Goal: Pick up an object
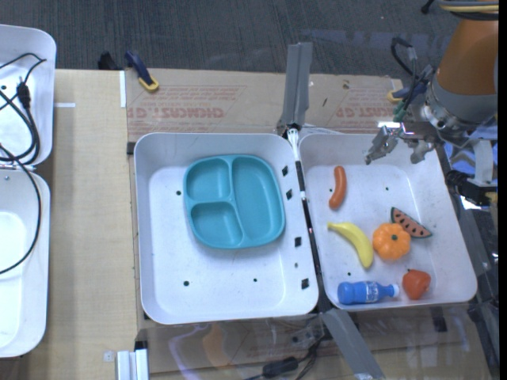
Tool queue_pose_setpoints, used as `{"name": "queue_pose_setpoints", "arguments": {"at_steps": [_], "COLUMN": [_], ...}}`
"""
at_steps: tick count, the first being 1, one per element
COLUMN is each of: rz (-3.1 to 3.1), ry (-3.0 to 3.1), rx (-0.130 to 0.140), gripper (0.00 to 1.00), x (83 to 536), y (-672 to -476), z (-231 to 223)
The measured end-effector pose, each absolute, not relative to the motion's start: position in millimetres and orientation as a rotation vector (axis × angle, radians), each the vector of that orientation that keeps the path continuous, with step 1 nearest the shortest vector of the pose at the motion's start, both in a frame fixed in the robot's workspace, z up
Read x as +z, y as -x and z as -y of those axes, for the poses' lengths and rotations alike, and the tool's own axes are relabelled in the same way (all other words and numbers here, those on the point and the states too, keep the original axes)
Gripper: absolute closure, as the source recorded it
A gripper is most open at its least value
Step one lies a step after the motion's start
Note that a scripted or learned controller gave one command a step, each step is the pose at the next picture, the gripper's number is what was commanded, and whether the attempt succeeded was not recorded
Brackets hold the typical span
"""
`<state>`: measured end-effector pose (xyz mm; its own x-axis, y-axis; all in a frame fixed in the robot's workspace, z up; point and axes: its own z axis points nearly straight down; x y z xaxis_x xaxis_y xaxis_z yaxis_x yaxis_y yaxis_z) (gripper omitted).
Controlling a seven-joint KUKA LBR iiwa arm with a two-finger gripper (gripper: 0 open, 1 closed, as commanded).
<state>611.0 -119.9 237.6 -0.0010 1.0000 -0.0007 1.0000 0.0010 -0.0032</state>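
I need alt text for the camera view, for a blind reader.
The tool hovers over the right bin's back edge, above a sausage, banana, pumpkin, watermelon slice and bottle. The left bin holds a teal tray.

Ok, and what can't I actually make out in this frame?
- Gripper, camera view: too small and blurred against the right bin's rim to tell its finger state.
- Arm: cut off by the right and top edges.
- Blue bottle: label too small to read.
- Red object beside it: too small to identify.
- Left white trays: cut off by the left edge.
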Motion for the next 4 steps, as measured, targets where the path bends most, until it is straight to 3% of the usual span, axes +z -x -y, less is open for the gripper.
{"name": "queue_pose_setpoints", "arguments": {"at_steps": [1,2,3,4], "rz": [2.225,2.223,2.216,2.225], "ry": [2.231,2.22,2.226,2.219], "rx": [-0.014,0.001,0.003,0.003], "gripper": [0.0,0.0,1.0,1.0], "x": [99,92,101,214], "y": [-597.8,-616.1,-615.9,-626.1], "z": [107,93,94,62]}}
